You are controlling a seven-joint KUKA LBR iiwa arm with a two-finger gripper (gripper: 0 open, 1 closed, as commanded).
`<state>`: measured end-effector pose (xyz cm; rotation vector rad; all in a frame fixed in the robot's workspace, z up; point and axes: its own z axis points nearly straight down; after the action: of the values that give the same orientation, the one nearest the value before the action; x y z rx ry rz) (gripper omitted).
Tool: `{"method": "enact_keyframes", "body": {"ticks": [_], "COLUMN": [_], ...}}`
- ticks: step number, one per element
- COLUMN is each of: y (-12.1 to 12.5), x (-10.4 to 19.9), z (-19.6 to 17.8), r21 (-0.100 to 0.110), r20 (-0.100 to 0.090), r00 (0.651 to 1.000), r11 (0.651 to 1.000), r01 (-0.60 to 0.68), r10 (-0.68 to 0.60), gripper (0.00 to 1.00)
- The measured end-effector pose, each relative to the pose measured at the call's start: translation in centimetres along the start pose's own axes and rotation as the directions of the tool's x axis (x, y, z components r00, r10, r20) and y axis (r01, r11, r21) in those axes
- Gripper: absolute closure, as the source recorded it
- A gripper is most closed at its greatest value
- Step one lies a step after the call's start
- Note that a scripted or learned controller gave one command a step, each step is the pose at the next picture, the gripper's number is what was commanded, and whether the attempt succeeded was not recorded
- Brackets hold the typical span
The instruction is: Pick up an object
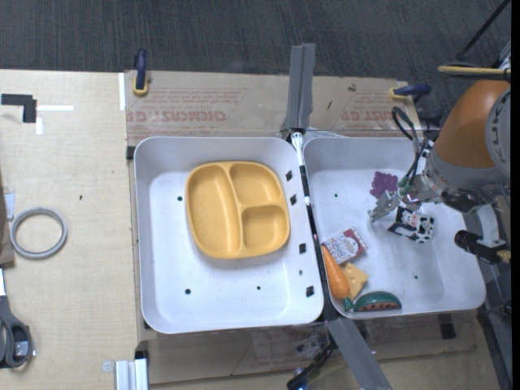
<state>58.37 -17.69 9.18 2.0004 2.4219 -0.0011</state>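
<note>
**Table and dark floor around the bins**

A pale wooden table (pixel 65 299) is filling the left and centre, with dark grey carpet (pixel 203 15) lying beyond its far edge. A brown cardboard sheet (pixel 211 108) with red print is lying flat on the table at the back. A grey tape roll (pixel 36 232) is resting near the left edge, scissors (pixel 12 340) below it. Blue-handled clamps (pixel 140 71) are gripping the cardboard's far edge. Light is falling evenly.

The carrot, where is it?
The carrot lies in the right bin, against its left wall near the front, beside a yellow wedge and under the red packet.
</note>
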Motion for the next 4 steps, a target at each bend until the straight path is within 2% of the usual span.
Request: {"method": "enact_keyframes", "body": {"ticks": [1, 2, 3, 4], "y": [6.1, 6.1, 6.1, 2.9], "x": [-0.3, -0.3, -0.2, -0.5], "z": [-0.1, -1.1, -1.0, -6.1], "r21": [0.000, -0.002, -0.001, 0.001], "r20": [0.001, 0.004, 0.004, 0.001], "r00": [0.994, 0.994, 0.994, 0.975], "r11": [0.994, 0.994, 0.994, 0.975], "r01": [-0.111, -0.107, -0.107, -0.224], "r10": [0.111, 0.107, 0.107, 0.224], "gripper": [0.00, 1.00, 0.00, 0.00]}}
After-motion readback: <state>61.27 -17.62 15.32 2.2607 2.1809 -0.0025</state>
